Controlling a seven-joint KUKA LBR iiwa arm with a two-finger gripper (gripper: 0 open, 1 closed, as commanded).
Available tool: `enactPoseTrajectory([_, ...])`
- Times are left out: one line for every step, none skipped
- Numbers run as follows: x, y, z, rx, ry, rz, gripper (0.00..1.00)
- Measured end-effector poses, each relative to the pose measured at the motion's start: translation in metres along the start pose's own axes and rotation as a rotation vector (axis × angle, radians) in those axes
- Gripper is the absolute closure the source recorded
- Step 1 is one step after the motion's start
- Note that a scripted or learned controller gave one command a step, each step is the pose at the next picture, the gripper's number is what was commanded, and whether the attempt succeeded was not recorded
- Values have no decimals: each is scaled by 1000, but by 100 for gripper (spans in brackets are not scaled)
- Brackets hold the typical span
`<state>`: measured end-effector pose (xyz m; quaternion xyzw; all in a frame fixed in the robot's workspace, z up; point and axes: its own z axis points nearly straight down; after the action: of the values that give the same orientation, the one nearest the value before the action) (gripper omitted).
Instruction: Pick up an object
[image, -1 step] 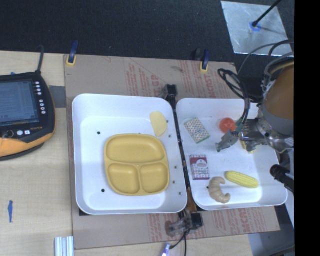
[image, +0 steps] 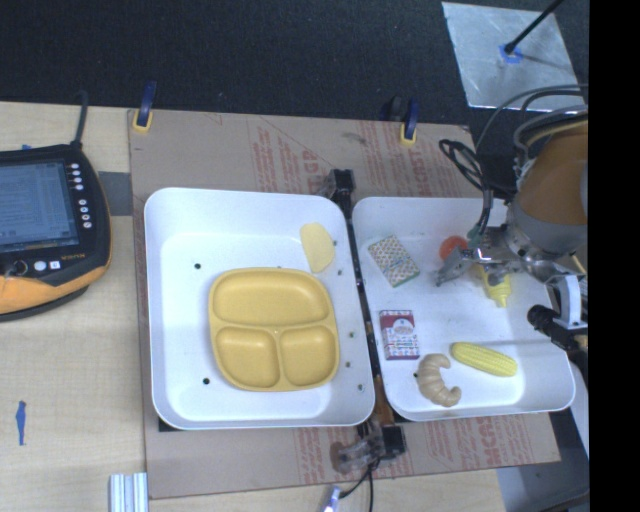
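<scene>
My claw, grip state unclear, hovers in the right white bin beside a small yellow object; left white bin holds a yellow divided plate.

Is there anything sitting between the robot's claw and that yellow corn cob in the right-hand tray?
Nothing visible blocks it. The gripper hangs over the back of the right white bin; the yellow corn cob lies nearer the front on bare floor. A small yellow object sits beside the gripper, off that path.

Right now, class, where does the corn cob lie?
The corn cob lies in the right bin, near its front edge, just right of the croissant.
</scene>
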<state>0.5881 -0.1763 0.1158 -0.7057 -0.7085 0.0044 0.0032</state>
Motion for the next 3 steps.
enactPoseTrajectory([-32,68,15,15,17,0,0])
enactPoseTrajectory([18,54,23,-7,2,-5,0])
enactPoseTrajectory([-17,68,23,-8,1,2,0])
